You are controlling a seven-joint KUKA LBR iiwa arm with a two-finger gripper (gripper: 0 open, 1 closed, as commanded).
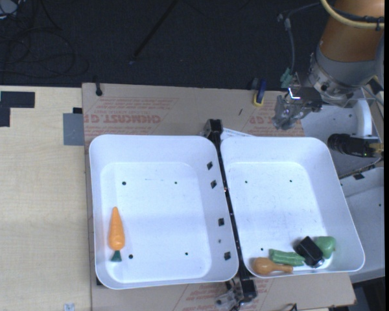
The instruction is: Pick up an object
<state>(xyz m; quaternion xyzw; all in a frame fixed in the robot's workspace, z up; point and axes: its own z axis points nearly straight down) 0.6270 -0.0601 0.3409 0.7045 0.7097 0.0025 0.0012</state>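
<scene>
An orange carrot (116, 229) with a green tip lies at the near left of the left bin (152, 149). In the near right corner of the right bin (279, 149) sit a tan pear-shaped toy (270, 266), a green pod-like toy (286, 257), a black block (309, 251) and a green rounded toy (325, 244), all bunched together. My gripper (286, 115) hangs above the bench behind the right bin's far edge, well away from those objects, with nothing seen between its fingers.
A black divider clip strip (222, 199) runs between the two bins. A brown cardboard sheet (162, 109) lies under the bins. Cables trail over the dark background at the far left (26, 24).
</scene>
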